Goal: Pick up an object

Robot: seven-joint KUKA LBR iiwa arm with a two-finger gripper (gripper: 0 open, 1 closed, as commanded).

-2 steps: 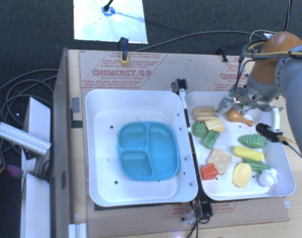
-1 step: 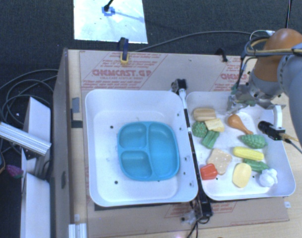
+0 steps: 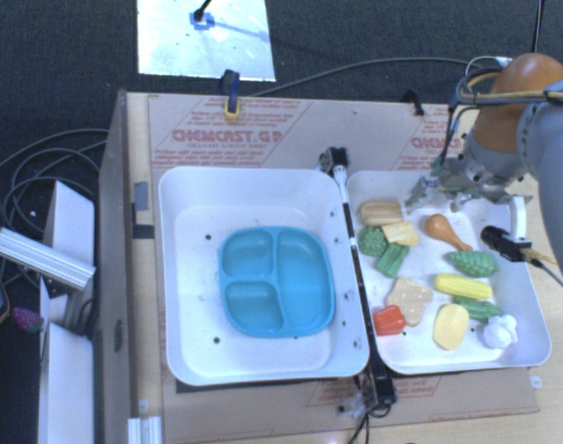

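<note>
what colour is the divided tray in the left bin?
Light blue tray, seen clearly in the camera view.

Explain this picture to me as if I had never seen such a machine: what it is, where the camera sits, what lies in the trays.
One camera looks down at a slant on a bench. The grey arm with the orange band at the right is a robot arm; its gripper, the part meant to pinch things, hangs over the far edge of the right bin. I cannot tell from here how its fingers stand, and nothing shows between them.

The left bin holds a blue divided plate. The right bin holds toy food: a drumstick, a corn cob, broccoli, a red piece, a slice of toast, a yellow piece and more. The job is to pick one up; none is lifted yet.
</note>
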